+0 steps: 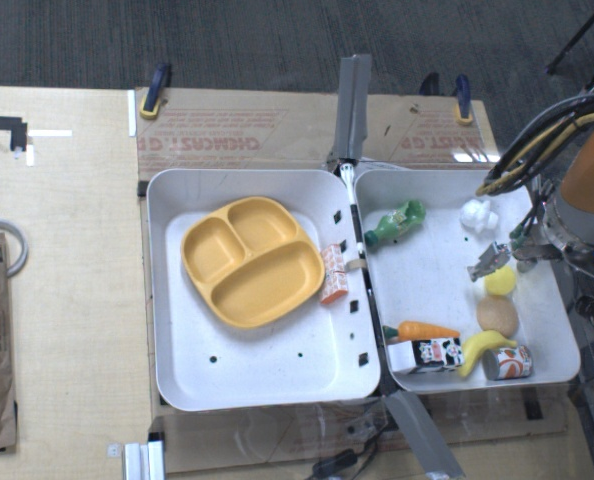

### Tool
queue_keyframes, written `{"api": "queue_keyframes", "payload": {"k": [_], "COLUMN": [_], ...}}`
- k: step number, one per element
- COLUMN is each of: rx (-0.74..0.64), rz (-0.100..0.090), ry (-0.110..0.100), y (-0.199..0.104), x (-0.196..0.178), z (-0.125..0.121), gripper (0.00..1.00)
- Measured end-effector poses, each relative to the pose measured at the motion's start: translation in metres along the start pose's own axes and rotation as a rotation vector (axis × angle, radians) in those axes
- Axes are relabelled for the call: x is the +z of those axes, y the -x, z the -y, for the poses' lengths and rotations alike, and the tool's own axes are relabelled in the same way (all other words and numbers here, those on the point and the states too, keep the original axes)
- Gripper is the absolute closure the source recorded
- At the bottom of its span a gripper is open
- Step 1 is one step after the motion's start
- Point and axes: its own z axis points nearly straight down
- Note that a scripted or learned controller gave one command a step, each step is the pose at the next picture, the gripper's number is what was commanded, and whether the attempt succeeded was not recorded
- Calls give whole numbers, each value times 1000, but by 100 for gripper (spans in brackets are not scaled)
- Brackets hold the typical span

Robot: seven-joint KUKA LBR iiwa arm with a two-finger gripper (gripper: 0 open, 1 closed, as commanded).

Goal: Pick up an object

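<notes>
My gripper point(490, 261) hangs over the right part of the right bin point(427, 288), reaching in from the right. A yellow lemon point(501, 283) lies directly below and against it; whether the gripper touches the lemon is unclear. A white crumpled object point(477, 214) sits just behind the gripper. A brown potato-like object point(497, 317) lies in front of the lemon. Along the bin's near wall are a carrot point(427, 330), a small milk carton point(427, 354), a banana point(482, 348) and a can point(508, 363). A green toy point(397, 224) lies at the back left.
The left bin point(247, 368) holds a yellow divided plate point(252, 261) and an orange-and-white packet point(334, 274) near the divider. Black and yellow cables point(537, 143) run above the arm at right. Cardboard point(247, 128) lies behind the bins.
</notes>
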Motion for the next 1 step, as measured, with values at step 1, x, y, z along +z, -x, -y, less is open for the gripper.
{"api": "queue_keyframes", "payload": {"k": [1], "rx": [-16], "rz": [-4], "ry": [1], "y": [-5], "x": [22], "z": [9], "gripper": [0]}}
